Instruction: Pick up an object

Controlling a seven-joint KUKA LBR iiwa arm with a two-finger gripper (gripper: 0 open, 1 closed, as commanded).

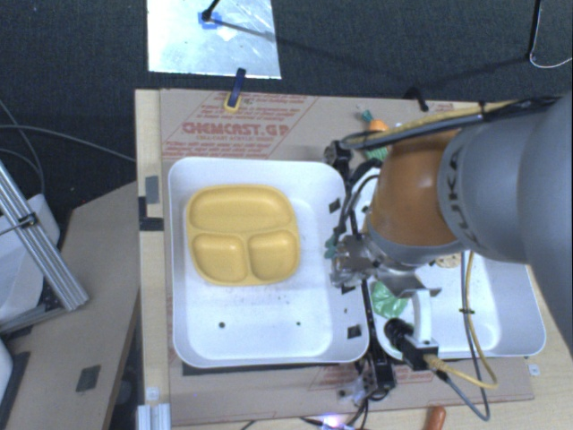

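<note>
A yellow three-compartment plate (242, 233) lies in the back half of the left bin (269, 330). A crumpled green object (387, 299) lies in the right bin (512, 322), close to its left wall. My gripper (372, 285) hangs low over the right bin's left side, right at the green object. The grey and orange wrist (412, 195) above it hides most of it. Whether anything is held is hidden from this view.
The arm covers much of the right bin. The wall between the two bins runs just left of the gripper. A small blue and yellow item (235, 90) lies on the cardboard behind the bins. Cables (466, 379) loop near the front edge.
</note>
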